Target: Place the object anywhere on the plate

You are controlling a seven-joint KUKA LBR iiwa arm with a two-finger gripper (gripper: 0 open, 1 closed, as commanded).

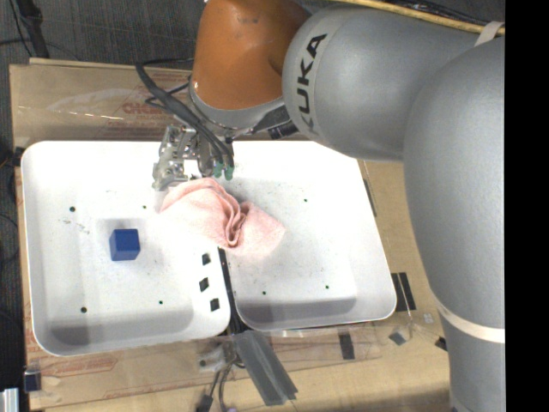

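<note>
Gripper [196, 163] hangs over the far edge of the bins, at the far tip of a pink cloth [225, 213]; grip state cannot be determined. Cloth lies crumpled across the divide between left bin [51, 230] and right bin [343, 230]. Blue cube [124, 244] sits in the left bin, apart from the cloth.

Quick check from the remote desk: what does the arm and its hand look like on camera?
The arm is bulky, rounded grey casing with black "KUKA" lettering and an orange band above the wrist. Dark cables run to the small metallic hand, which has green-tipped parts.
</note>
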